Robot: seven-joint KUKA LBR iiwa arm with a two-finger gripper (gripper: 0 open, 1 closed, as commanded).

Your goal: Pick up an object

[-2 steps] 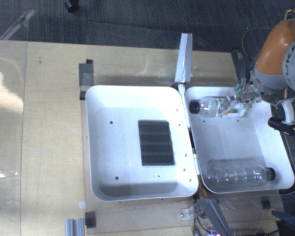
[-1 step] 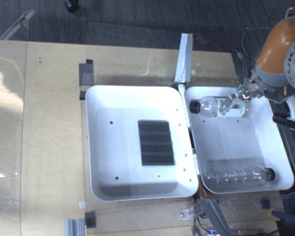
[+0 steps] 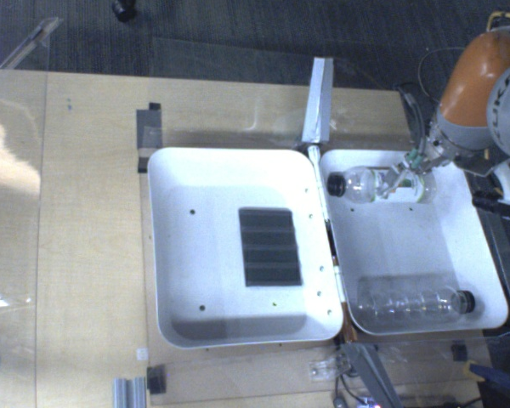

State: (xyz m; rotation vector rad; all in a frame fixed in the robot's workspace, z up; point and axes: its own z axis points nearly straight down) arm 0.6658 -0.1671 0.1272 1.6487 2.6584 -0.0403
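Observation:
A clear plastic bottle with a black cap lies on its side at the far end of the right bin, cap pointing left. My gripper is down over the bottle's right end and overlaps it from the arm's side. A second clear bottle, with its black cap to the right, lies along the near wall of the same bin. In the middle of the left bin lies a flat, dark, ridged rectangular block.
The orange-banded arm comes in over the right bin's far right corner. A grey post stands behind the seam between the bins. Black brackets sit at the left bin's outer corners on the wooden bench.

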